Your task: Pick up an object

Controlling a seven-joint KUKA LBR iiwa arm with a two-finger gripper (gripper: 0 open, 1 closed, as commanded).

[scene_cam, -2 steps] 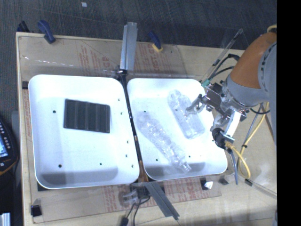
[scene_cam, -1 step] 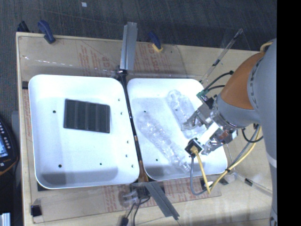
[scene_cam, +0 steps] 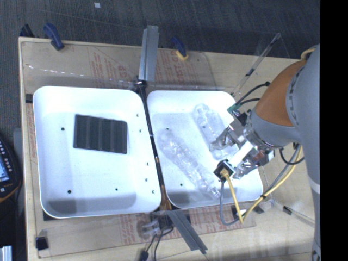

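Two clear plastic bottles lie in the right bin. One bottle lies near the bin's back right. The other bottle stretches diagonally from the middle toward the front. My gripper hangs over the right side of this bin, pointing left. It is open, and white bin floor shows between its fingers. The upper finger is close to the near end of the back bottle. Nothing is held between the fingers. A dark grey ribbed rectangular block lies flat in the left bin.
A metal divider bar runs back from between the bins. Blue clamps grip the bench's far edge. A yellow cable loops from the gripper past the right bin's front corner. A metal bracket sits at the front.
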